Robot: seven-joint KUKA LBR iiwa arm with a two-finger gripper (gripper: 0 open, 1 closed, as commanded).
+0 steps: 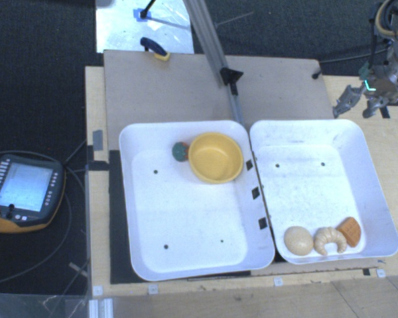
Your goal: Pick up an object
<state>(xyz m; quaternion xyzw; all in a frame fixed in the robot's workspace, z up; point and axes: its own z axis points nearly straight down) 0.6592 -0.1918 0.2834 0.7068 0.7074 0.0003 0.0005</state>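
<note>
The claw hung open and held nothing above the tabletop, beyond the right bin. A bun, croissant and waffle lay in that bin's near corner. A bowl and ball sat in the left bin.

left bin: yellow bowl, green ball | right bin: croissant | end effector: open, above right bin's corner

Count of items, both bins and bench surroundings.

Two white bins: left bin, right bin. Left bin holds one yellow bowl and one small dark green ball, two things. Right bin holds three: one pale round bun, one croissant, one orange-brown waffle-like piece. One control pendant beside the bench. One gripper.
</note>
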